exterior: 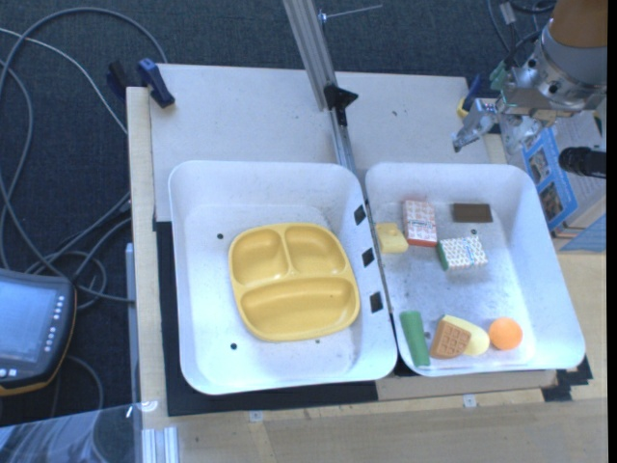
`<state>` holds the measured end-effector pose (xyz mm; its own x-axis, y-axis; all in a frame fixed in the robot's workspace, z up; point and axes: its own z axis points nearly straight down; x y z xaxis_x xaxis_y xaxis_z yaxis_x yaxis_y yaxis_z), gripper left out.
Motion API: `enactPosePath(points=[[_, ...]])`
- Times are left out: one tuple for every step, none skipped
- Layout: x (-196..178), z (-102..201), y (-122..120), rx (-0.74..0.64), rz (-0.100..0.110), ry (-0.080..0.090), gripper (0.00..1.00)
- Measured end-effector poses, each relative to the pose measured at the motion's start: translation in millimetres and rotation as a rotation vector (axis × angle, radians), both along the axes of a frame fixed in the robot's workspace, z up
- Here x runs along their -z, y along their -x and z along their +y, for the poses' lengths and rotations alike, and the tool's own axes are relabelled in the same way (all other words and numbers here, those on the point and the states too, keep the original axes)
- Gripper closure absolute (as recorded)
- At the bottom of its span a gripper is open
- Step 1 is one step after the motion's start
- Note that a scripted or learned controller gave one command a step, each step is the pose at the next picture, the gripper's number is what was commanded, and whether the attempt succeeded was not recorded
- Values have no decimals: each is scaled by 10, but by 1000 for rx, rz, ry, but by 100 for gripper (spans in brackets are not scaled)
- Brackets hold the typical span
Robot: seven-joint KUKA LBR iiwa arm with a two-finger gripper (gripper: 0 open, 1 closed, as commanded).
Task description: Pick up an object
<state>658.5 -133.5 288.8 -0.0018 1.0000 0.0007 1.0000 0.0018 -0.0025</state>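
White bins (193, 258) on bench, orange ball (505, 334) round, glossy, end effector (479, 123) aperture indiscernible

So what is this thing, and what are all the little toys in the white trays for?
It is a robot arm, grey with an orange band, reaching in from the right. The camera sits above the bench and looks down at a slant. At the arm's end is a gripper with two fingers, up above the far corner of the right bin, holding nothing. The left bin has a yellow divided plate. The right bin has small toys: an orange ball, a green stick, a waffle-like piece, a brown block and two patterned boxes. The robot's job is picking one up.
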Motion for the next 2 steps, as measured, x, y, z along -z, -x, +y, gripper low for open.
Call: enactPosePath(points=[[0,-2,1,0,0,1,0],[482,94,33,0,4,0,0]])
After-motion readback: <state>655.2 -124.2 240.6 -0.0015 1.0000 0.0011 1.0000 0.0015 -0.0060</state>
